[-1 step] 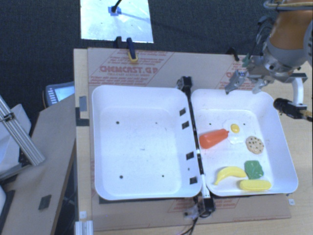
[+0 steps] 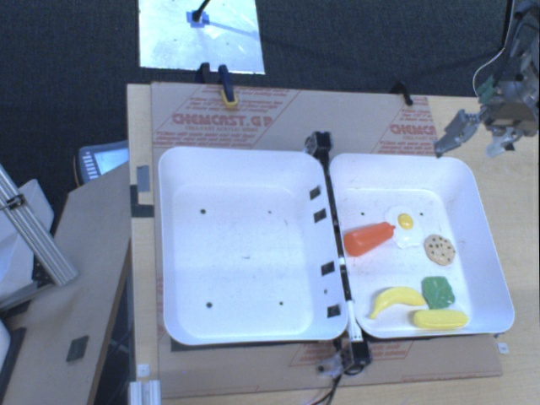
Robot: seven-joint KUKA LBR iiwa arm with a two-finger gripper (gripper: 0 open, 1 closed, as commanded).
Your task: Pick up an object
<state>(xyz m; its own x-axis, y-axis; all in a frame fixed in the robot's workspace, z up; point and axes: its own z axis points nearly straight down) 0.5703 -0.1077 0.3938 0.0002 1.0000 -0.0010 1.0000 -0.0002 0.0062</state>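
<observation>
— Where's the tool (image 2: pixel 475 138) sitting?
— I'm seeing it hanging over the right bin's (image 2: pixel 472 184) far corner, fingers spread, gripping nothing.
— The objects?
— Carrot (image 2: pixel 369 239), egg (image 2: pixel 405 223), cookie (image 2: pixel 439 249), banana (image 2: pixel 396 299) are lying inside that bin.

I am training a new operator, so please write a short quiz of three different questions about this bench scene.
1. True or false: the carrot lies in the left bin.
2. Which thing touches the fried egg's lower right side? A) banana B) cookie C) corn cob
3. Fill in: the gripper hangs above the right bin's ____ corner.

Key: 1 false, it lies in the right bin. 2 B. 3 far right.
</observation>
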